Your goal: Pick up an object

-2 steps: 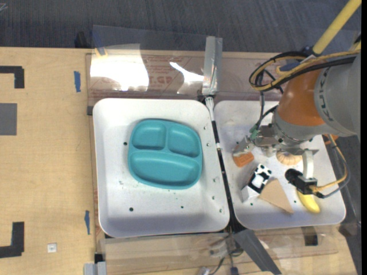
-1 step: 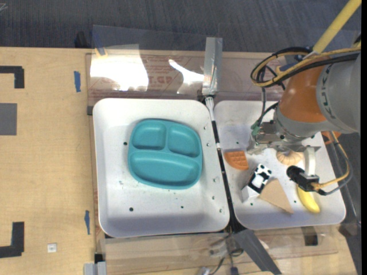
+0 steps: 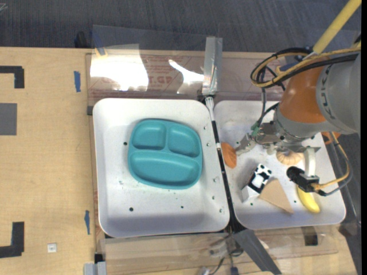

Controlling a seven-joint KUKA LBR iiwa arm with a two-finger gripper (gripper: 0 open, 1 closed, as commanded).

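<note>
Worktop (image 3: 40,153) of pale wood carries two shallow white bins side by side. The left bin (image 3: 109,205) holds one item: a teal divided plate (image 3: 166,153) with three compartments, lying flat near the bin's middle, apart from every wall.

The right bin (image 3: 335,208) holds the loose objects. An orange rounded piece (image 3: 229,155) lies against the bin's left wall, close to the divider between the bins. A small black-and-white box (image 3: 258,180) sits tilted near the centre, and a tan wedge-shaped block (image 3: 277,197) lies just beside it, touching or nearly touching its lower right side. A yellow banana (image 3: 308,199) rests near the right wall, with a dark end pointing up towards the arm. A pale, shell-like object (image 3: 289,157) shows just below the wrist, partly hidden.

The grey arm (image 3: 341,96) with its orange band enters from the right and stands over the upper part of the right bin. The pincer (image 3: 269,139) is low over the bin floor, between the orange piece and the pale object. Whether its parts are spread or pressed together cannot be told, as the wrist and cables cover them. No object is seen held.
</note>
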